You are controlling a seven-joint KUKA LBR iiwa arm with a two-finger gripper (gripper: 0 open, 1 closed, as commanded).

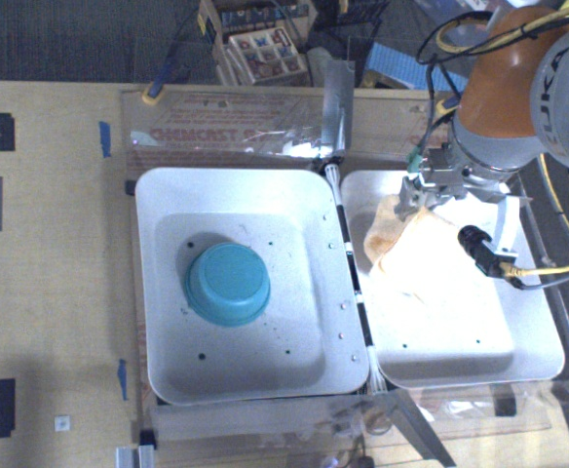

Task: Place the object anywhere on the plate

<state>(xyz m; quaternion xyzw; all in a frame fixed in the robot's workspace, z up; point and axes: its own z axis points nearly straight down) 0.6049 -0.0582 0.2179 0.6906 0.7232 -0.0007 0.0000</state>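
Observation:
A round blue plate (228, 283) lies in the left white bin (168, 203), a little left of its middle. A pale tan, flat object (385, 234) rests in the right bin (460, 349) near its upper left corner, partly washed out by glare. My gripper (407, 200) hangs right over the top edge of this tan object, reaching down from the grey and orange arm (504, 96). Whether it touches or grips the object is not visible from this angle. The plate has nothing on it.
A raised divider (351, 271) where the two bin rims meet separates the tan object from the plate. A black connector with a yellow cable (486, 253) hangs off the wrist over the right bin. Boxes and clutter sit behind the bench.

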